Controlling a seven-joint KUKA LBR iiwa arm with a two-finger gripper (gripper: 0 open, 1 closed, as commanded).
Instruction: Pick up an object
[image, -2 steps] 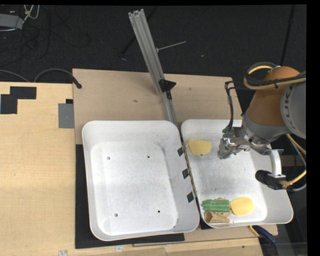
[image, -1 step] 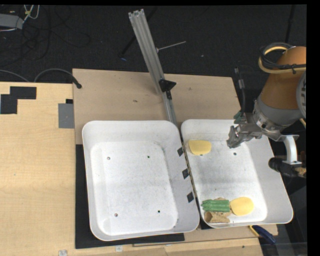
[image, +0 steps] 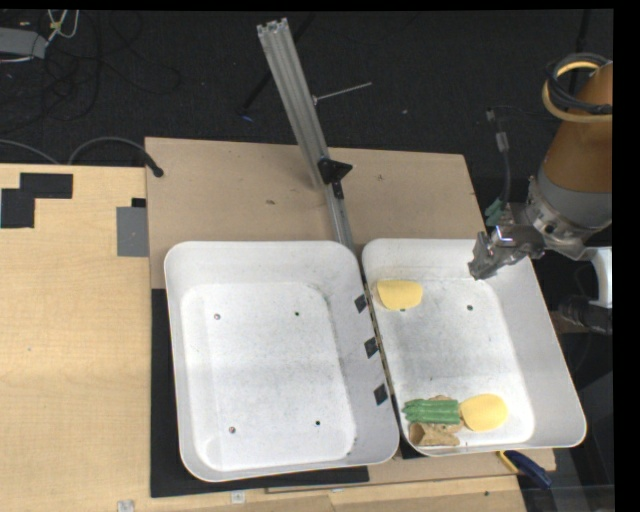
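Nothing is being carried yet: the gripper is hovering over the right bin's far edge, whether its fingers are spread or closed being unreadable. Every object is lying in that bin: one yellow piece near its far left corner, another yellow piece, a green piece and a brown piece along its near edge.

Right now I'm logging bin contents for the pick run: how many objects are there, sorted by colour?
Yellow: 2, one near the right bin's top left, one at its bottom.
Green: 1.
Tan-brown: 1.
Total: 4.

Bright, even overhead light whitens both bins (soft shadows, slight overall blur).
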